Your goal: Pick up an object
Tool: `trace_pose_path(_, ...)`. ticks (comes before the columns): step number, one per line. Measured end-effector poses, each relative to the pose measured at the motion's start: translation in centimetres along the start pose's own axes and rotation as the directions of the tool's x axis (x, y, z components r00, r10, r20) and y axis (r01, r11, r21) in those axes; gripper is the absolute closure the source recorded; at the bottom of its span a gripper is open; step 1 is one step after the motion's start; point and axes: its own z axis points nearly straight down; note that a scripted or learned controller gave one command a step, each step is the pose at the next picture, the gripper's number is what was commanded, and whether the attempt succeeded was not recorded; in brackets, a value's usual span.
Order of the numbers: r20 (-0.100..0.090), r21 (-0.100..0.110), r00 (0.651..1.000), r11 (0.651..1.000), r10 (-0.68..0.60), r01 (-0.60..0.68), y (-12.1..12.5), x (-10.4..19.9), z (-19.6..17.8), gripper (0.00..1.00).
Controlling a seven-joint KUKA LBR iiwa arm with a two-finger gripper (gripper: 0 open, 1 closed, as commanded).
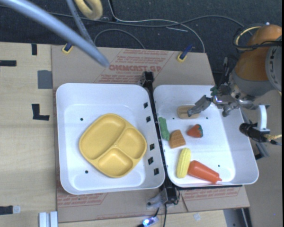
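Note:
The right bin [236,141] holds several toy foods: a beige piece [182,111] at the back, a small red fruit [195,131], a green pod [164,128], an orange-brown chunk [177,139], a yellow corn cob [183,161] and an orange carrot [204,172]. My gripper [195,109] reaches in low from the right, its dark tip right at the beige piece's right end and partly covering it. Nothing is lifted off the bin floor. The red fruit lies just in front of the tip.
In the left bin [68,126] lies a yellow divided plate [112,144]. A black divider [154,126] separates the bins. The grey arm with its orange band [255,63] hangs over the right bin's far right edge. Cables run behind the bins.

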Motion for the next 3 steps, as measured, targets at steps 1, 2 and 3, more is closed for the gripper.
trace_pose_path(1,0.0,0.0,1.0,1.0,-0.001,0.001,0.7,0.5,6.0,0.0)
trace_pose_path(2,0.0,-0.003,1.0,1.0,-0.001,0.001,0.7,0.6,4.7,1.0)
trace_pose_path(3,0.0,-0.009,1.0,1.0,0.0,0.0,0.3,1.0,-1.4,1.0)
